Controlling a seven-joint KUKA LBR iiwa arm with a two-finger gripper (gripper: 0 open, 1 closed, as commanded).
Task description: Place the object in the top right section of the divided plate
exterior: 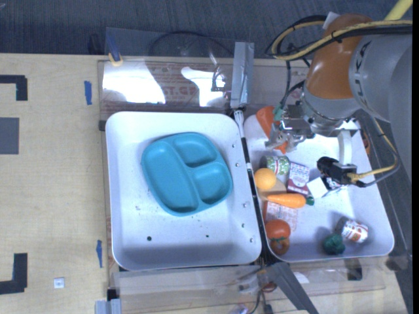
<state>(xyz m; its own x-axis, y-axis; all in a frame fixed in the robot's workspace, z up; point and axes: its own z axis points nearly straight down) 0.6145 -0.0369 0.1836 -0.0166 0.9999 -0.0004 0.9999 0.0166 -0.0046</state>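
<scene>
Jaws: state cannot be told, being masked by the wrist hardware, and nothing is seen held between them. They are carried over the upper left corner of the right bin (pixel 370 205), under the grey and orange arm (pixel 340 57).

Object for placing: not yet singled out. Two candidates are judged likeliest, being nearest the jaws: an orange-red item (pixel 265 118) lodged against the bin's left wall, and a green-labelled tub (pixel 278 167) just below it. Both lie in the right bin; neither is lifted.

Divided plate (pixel 186 172): blue, three sections, laid flat in the middle of the left bin (pixel 131 231) and turned at a slight angle. Every section is bare, so the target section can be reached from above. The task is judged to be at its picking stage.

Neighbours in the right bin:
- yellow fruit (pixel 264 179), touching the tub
- purple-and-white packet (pixel 299 175), just beside the tub
- carrot (pixel 286 201), laid crosswise below them
- tomato (pixel 277 229), near the lower left corner
- dark green item (pixel 333 244) and small can (pixel 354 231), well apart at the lower right

Edges and room: the left-hand items are crowded against the wall, so little side clearance is judged to be left for the jaws. The raised rims where the two bins meet must be cleared in any transfer. Wide bare floor is left around the plate.
</scene>
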